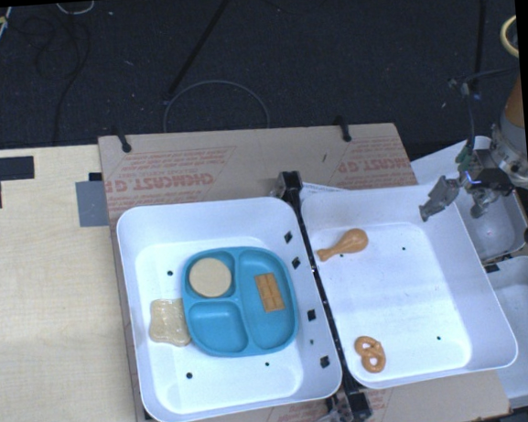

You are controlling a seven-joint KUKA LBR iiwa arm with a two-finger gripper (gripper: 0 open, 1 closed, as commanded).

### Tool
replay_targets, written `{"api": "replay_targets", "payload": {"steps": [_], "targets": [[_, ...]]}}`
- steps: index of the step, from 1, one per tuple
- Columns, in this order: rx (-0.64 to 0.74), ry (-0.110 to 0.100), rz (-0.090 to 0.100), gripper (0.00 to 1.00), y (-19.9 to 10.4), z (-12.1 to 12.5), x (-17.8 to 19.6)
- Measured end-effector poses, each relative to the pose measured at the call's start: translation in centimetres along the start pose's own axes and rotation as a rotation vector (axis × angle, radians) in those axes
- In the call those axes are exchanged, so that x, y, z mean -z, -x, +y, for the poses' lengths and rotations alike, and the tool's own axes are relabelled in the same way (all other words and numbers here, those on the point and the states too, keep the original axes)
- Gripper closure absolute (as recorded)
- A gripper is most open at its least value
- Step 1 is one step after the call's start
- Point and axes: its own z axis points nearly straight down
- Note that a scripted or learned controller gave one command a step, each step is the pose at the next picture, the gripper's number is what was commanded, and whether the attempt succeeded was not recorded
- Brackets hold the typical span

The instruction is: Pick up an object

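The right bin (471, 270) holds a tan drumstick (343, 244) near its back left and a small brown pretzel (370, 353) near its front. My gripper (454, 205) hangs over the bin's back right rim, well right of the drumstick, open with nothing between its fingers. In the left bin (160, 389) lies a blue divided tray (229, 333). The tray carries a round biscuit (209, 276) and a rectangular cracker (270, 292). A pale slice of bread (168, 322) leans against the tray's left side.
A black hinge strip (309, 284) runs between the two bins. Both bins rest on a cardboard sheet (242, 166). Pale wooden bench top (44, 326) stretches to the left. Cables lie on the dark floor behind.
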Motion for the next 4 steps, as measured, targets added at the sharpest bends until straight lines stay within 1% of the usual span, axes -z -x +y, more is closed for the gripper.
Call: {"api": "replay_targets", "payload": {"steps": [1,2,3,4], "targets": [[0.002,0.013,-0.003,0.00,0.0,0.2,0.8],[0.002,0.007,-0.001,0.00,0.7,0.7,-4.9],[0.004,0.006,-0.001,0.00,0.6,1.5,-11.0],[0.006,0.007,-0.001,0.00,0.0,1.7,-17.4]]}}
